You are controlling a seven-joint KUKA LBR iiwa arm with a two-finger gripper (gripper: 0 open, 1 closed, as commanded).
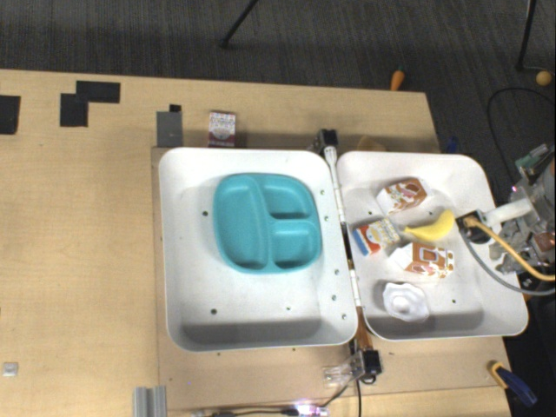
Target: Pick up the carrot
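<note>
— Where is the gripper (502,222)?

— At the right rim of the right bin (469,320), low over its edge, among grey metal parts and looped cables (499,263). Whether it is clenched or released I cannot tell; the cables and the angle blur it.

— Is it holding anything?

— Nothing that I can make out between its parts.

— What lies nearest to it?

— A yellow curved piece (433,228), just to its left in the middle of the right bin. Touching that, further left, is a small printed packet (375,234). Another printed packet (402,195) lies toward the far wall, a third (429,260) just below the yellow piece, and a crumpled white object (405,301) sits near the front wall.

— And the carrot?

— I cannot tell which of these it is. The one small orange thing (397,80) sits well apart, at the far edge of the bench (78,259), too small to identify.

— The other bin?

— The left bin (187,320) holds a teal divided tray (265,221), roughly centred.
</note>
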